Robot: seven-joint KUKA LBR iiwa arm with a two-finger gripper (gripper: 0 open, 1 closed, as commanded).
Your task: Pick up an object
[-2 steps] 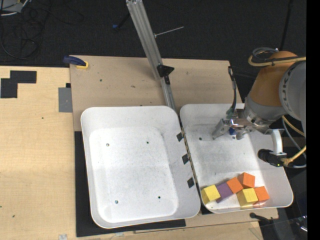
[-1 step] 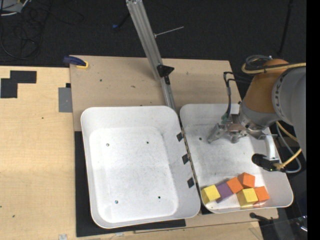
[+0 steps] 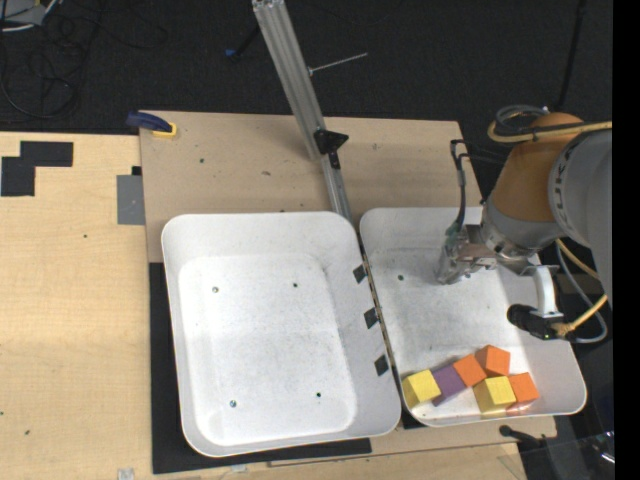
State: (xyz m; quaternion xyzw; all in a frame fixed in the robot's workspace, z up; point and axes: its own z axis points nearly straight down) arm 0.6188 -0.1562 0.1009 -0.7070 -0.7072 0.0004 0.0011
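Note:
Several small blocks [image 3: 470,378] lie clustered in the near corner of the right bin [image 3: 425,313]: yellow, purple and orange ones. My gripper [image 3: 452,269] hangs low over the right bin's middle, well behind the blocks and apart from them. The grey arm with its orange band [image 3: 525,183] comes in from the right above it. Nothing shows between the fingers, and their spread is too small to read.
The left bin [image 3: 265,328] sits beside the right one, with black clips [image 3: 368,316] along the shared edge. A slanted metal rail [image 3: 300,88] rises behind the bins. A blue and yellow clamp [image 3: 152,123] rests at the bench's far left corner.

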